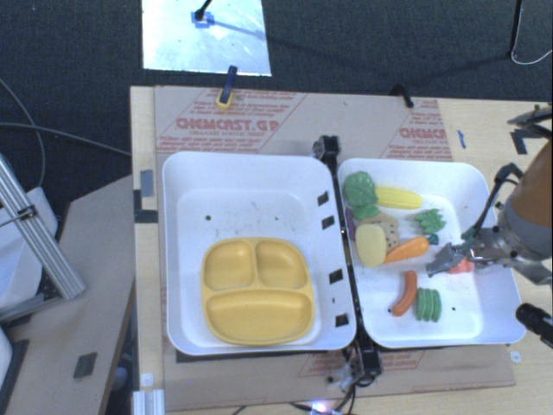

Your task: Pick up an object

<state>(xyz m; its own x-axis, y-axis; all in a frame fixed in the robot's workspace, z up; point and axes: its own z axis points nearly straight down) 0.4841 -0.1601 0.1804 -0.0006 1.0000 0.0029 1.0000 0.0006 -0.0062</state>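
The right bin (471,318) holds toy food: a green leafy piece (359,188), a yellow corn cob (398,199), a pale yellow potato (371,244), an orange carrot (407,249), a small green sprig (429,221), a red-orange sausage (403,293) and a green ridged piece (428,304). My gripper (442,261) reaches in from the right, low over the bin's middle right, just right of the carrot's tip. A small red-orange piece (463,266) shows beside the gripper. The arm's grey body (529,206) hangs over the bin's right rim.
The left bin (194,188) bears a yellow three-compartment plate (257,288). A black divider (339,232) runs between the two bins. Cardboard (259,119) lies under both bins. A metal frame (34,232) stands at the far left.
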